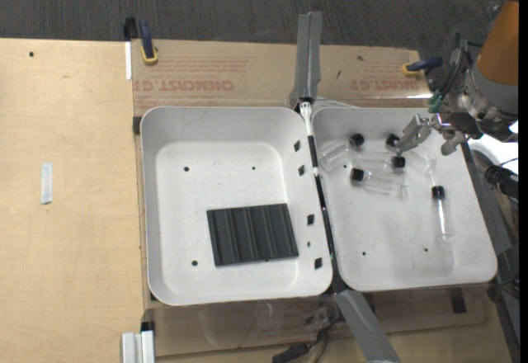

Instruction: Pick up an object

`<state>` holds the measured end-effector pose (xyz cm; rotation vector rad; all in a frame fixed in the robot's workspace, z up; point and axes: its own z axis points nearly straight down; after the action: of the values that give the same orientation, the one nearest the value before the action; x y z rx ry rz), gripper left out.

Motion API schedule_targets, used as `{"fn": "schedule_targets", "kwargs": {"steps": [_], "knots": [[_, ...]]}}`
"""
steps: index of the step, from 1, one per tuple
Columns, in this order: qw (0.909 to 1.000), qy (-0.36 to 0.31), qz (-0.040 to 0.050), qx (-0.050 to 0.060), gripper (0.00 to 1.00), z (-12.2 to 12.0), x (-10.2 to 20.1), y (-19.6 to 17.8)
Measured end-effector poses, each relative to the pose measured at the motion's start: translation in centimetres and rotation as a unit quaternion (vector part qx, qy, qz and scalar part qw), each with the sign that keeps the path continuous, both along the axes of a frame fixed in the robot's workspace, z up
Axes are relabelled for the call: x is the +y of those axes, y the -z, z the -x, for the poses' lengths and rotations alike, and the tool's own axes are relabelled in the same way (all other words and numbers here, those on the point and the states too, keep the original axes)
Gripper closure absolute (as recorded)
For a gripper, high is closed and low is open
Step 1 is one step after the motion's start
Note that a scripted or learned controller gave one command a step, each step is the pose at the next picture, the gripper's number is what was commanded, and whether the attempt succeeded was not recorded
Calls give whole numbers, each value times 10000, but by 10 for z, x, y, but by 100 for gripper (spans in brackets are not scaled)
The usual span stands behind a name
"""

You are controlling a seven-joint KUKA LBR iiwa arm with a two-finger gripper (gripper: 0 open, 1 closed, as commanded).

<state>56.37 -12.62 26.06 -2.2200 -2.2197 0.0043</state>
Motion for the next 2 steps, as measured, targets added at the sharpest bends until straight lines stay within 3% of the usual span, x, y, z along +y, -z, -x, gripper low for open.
{"fn": "schedule_targets", "kwargs": {"steps": [1, 2], "knots": [[9994, -355, 0, -6, 0, -37, -9, 104], [9992, -401, -1, -6, 0, -44, -19, 170]]}}
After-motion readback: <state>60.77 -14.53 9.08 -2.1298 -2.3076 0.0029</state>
